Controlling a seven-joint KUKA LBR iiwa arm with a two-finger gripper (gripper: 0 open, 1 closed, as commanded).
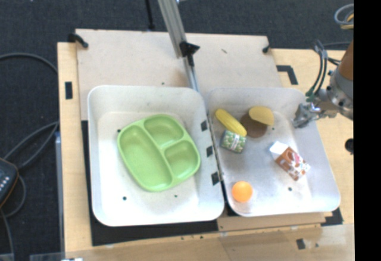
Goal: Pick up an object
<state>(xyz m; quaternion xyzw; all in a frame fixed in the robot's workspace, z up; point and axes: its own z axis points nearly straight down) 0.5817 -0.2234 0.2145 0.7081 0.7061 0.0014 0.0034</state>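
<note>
Two shallow white plastic bins sit side by side on the pale bench. The left bin (101,134) holds a light green three-compartment plastic tray (158,151), lying flat near the bin's middle. The right bin (321,194) holds five items: a yellow banana-shaped toy (230,122) resting against the top of a small green-labelled can (233,142) near the bin's left wall; a brown-and-yellow rounded object (258,121) just right of the banana; a small white-and-red printed carton (289,161) lying tilted, right of centre; an orange ball (242,192) near the front edge, apart from the rest. The metal two-finger gripper (302,117) hangs over the right bin's upper right rim, nothing between its tips; jaw opening cannot be made out.
</note>
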